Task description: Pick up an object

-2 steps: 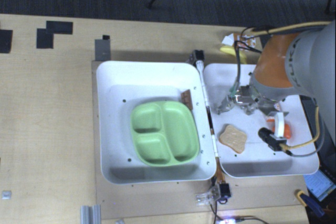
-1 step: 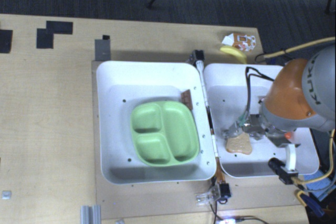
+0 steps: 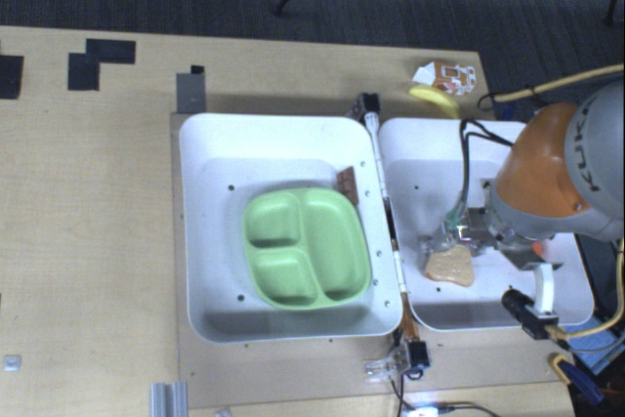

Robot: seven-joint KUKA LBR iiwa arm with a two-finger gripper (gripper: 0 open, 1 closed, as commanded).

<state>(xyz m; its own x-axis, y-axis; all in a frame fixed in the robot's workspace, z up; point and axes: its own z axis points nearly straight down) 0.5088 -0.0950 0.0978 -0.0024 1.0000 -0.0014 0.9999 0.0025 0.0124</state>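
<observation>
Green, the three-compartment plate [image 3: 307, 246] takes up most of the left bin's [image 3: 210, 210] floor, leaving bare white margin toward the far and left walls. In the right bin [image 3: 420, 166], a tan bread-like piece [image 3: 451, 268] lies near the front wall. The gripper [image 3: 459, 231] sits just above it; whether it is open or closed cannot be told. Letters "KU" show on the arm [image 3: 557, 171].
</observation>
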